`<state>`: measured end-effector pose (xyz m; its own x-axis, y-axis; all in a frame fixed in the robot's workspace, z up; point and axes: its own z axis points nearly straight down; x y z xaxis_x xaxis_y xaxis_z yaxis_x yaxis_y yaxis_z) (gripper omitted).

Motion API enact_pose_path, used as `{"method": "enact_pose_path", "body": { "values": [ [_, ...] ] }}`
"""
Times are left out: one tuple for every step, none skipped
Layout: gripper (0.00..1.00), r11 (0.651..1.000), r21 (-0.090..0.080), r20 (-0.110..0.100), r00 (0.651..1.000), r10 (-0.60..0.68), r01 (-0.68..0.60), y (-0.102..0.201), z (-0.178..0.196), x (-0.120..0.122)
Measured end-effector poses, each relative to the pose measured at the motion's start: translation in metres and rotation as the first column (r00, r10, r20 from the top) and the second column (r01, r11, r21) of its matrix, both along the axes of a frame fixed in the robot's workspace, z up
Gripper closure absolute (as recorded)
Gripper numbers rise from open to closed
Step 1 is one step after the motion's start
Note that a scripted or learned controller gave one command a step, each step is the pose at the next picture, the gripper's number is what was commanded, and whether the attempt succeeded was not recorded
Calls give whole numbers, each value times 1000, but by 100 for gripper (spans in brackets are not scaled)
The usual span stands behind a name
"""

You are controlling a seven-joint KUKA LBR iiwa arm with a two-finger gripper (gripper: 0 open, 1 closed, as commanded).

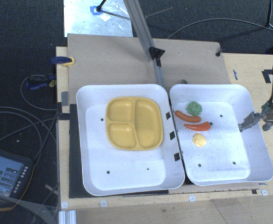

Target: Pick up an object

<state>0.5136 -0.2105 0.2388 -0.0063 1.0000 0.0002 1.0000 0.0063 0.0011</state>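
The right bin [230,162] holds a green broccoli piece [194,108], an orange-red sausage [187,117], a red chili pepper [198,126] and a small yellow lump [199,140], all clustered in its left half. My gripper [257,123] hangs over the right rim of that bin, well to the right of the objects and apart from them. Nothing shows in its grasp. Its upper part is cut off by the frame's right edge.
The left bin [94,171] carries a yellow divided plate [134,123]. A grey pole [141,24] slants down to the gap between the bins at the back. Cables and a handheld pendant [3,174] lie on the floor to the left.
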Motion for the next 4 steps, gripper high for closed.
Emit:
{"method": "enact_pose_path", "body": {
  "values": [
    [0, 1000, 0, 1, 1000, -2, 2, 0, 0, 0],
    [0, 1000, 0, -3, 1000, -6, 6, 1, -42, 3],
    [0, 1000, 1, -5, 1000, -6, 6, 5, -101, -5],
    [0, 1000, 1, -4, 1000, -5, 5, 6, -151, -5]
  ]
}}
